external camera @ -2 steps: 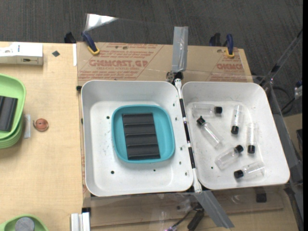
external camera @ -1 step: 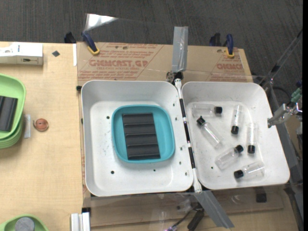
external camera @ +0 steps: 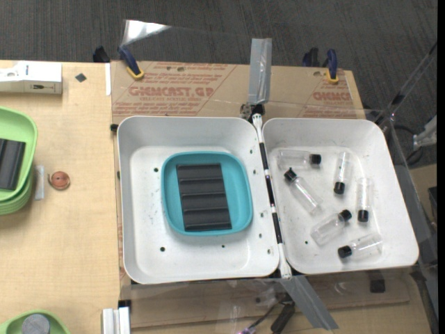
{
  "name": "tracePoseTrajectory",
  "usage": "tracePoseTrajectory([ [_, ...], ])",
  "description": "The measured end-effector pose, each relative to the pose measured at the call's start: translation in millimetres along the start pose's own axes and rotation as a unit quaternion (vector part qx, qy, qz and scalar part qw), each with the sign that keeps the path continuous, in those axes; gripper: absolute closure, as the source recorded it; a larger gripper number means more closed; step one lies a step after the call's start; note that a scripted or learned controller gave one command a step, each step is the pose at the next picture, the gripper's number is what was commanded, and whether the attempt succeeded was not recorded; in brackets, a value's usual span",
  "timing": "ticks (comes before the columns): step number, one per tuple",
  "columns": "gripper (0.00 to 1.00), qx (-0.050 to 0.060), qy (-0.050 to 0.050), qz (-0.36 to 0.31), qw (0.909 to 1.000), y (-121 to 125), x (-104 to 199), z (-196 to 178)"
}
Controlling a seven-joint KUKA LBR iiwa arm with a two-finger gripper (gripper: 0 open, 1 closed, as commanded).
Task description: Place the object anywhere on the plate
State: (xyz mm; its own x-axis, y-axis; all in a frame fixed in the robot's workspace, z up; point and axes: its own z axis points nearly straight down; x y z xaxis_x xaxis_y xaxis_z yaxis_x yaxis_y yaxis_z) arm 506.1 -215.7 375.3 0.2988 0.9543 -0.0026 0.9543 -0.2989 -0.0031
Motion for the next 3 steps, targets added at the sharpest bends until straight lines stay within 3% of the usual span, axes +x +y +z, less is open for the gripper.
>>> tracePoseTrajectory([
  [1, 0.0, 0.001, 0.0, 0.025, 0.9997, -33, 15, 84],
  [2, 0.0, -0.001, 0.0, 0.004, 1.0, -49, 89, 51],
  [3, 0.0, 0.0, 0.0, 0.063, 0.998, 4, 44, -23],
])
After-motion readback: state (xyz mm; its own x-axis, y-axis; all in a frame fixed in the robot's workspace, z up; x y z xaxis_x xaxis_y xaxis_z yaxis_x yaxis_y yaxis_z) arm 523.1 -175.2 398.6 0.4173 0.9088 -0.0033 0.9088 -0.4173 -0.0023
